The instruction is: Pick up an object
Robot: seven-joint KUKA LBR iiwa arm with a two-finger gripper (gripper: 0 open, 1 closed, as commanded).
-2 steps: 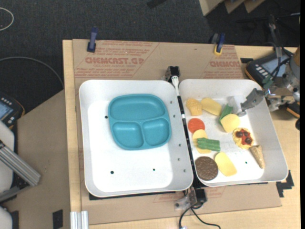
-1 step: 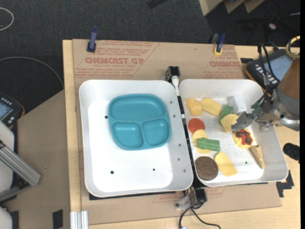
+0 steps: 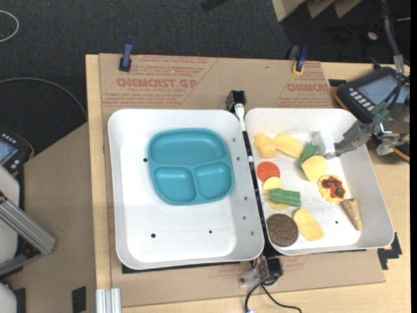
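Observation:
The right bin (image 3: 365, 175) holds several toy foods: a corn cob (image 3: 264, 145), a yellow wedge (image 3: 289, 145), a red tomato slice (image 3: 268, 171), a green pod (image 3: 285, 197), a brown cookie (image 3: 282, 229), a yellow chunk (image 3: 308, 225), a topped pastry (image 3: 332, 188) and a cone (image 3: 352, 212). A green-topped yellow fruit (image 3: 315, 168) lies near the bin's middle. My gripper (image 3: 324, 146) reaches in from the right, low in the bin, just above and right of that fruit's green top (image 3: 308, 154). I see nothing lifted.
The left bin (image 3: 130, 207) holds a teal divided plate (image 3: 190, 165). Black clips (image 3: 236, 100) sit where the bins meet. A dark device (image 3: 365, 93) and cables lie right of the bench, beside the arm (image 3: 365, 130).

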